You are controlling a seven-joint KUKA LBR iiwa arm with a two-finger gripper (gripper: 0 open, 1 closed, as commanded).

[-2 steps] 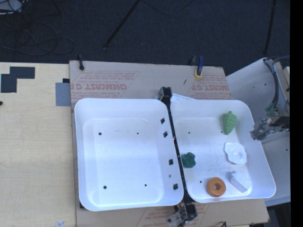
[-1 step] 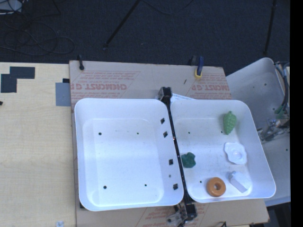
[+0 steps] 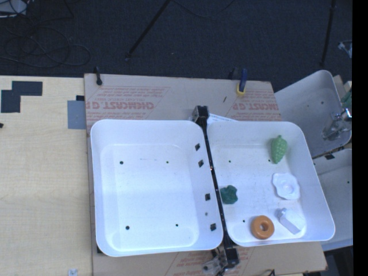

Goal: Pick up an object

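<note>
we list two white bins on the desk (image 3: 46, 171): the left bin (image 3: 109, 137) and the right bin (image 3: 313, 171), meeting at a dark divider. in the right bin we count five things: a green knobbly piece (image 3: 279, 149) toward the far right corner, a white flat piece (image 3: 286, 186) below it, a grey block (image 3: 288, 221) near the front right, an orange ring (image 3: 263, 227) just left of the block, and a dark green lump (image 3: 229, 195) close to the divider. every candidate lies in the right bin, on the side the arm reaches in from, so we judge the grey block and the white piece nearest its approach. gripper: state we cannot tell.
</note>
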